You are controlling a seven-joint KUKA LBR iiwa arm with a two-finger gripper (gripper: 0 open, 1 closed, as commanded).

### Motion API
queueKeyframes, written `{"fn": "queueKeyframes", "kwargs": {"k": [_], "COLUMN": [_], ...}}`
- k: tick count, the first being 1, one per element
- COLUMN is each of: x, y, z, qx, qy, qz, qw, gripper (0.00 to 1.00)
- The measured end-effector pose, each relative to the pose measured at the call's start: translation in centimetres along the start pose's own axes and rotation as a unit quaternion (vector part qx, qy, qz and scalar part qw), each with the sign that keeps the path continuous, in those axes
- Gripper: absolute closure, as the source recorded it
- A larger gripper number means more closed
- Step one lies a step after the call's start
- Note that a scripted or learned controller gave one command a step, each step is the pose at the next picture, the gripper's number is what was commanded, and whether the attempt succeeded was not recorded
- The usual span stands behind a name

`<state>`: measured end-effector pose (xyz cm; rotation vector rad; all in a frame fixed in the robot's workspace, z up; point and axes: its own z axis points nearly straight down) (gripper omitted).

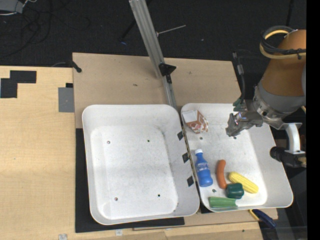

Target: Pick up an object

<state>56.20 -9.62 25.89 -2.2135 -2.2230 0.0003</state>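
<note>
Blue bottle (202,169) lies at lower centre in the right bin (270,184); gripper (234,126) hovers upper right, grip state unclear.

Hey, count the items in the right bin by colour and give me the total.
Blue: 1, bottle
Orange: 1, carrot
Yellow: 1, corn
Green: 2, pepper and cucumber
Red and white: 1, carton
Total: 6
</note>
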Motion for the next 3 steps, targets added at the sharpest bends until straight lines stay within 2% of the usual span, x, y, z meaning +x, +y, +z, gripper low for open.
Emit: {"fn": "queueKeyframes", "kwargs": {"k": [2, 3], "x": [10.6, 14.8], "y": [-1.8, -3.5], "z": [-0.1, 1.4], "qx": [0.001, 0.002], "qy": [0.000, -0.001], "qz": [0.000, 0.001], "qw": [1.0000, 1.0000], "gripper": [1.00, 1.00]}}
